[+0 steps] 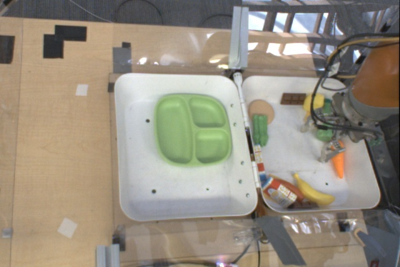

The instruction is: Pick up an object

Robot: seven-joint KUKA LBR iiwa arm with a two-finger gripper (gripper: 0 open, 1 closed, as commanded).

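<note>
One gripper (322, 139) was all I had on screen, low over the right bin (362, 202) near its far right side. I could not tell whether it was open or closed, because the wrist and its cables covered most of it. I saw nothing clearly held in it.

One small green piece (324, 132) lay right under the gripper, too hidden to name. One orange carrot (338, 164) lay just beside the gripper on the near side, pointing toward the bin's front. One yellow item (314, 102), perhaps a lemon, sat just beyond it. One brown chocolate bar (292, 98) lay next to the lemon, by the back wall.

Further left, one round tan cookie (261, 110) touched one knobbly green toy vegetable (259, 130), both close to the wall between the bins. Along the front I counted one banana (314, 191) and one red and white packet (282, 192), touching each other.

Two white bins stood side by side. The left bin (134, 197) held one green divided plate (191, 129) with three compartments, well apart from the gripper. The orange band (379, 75) on the grey arm showed at the right.
</note>
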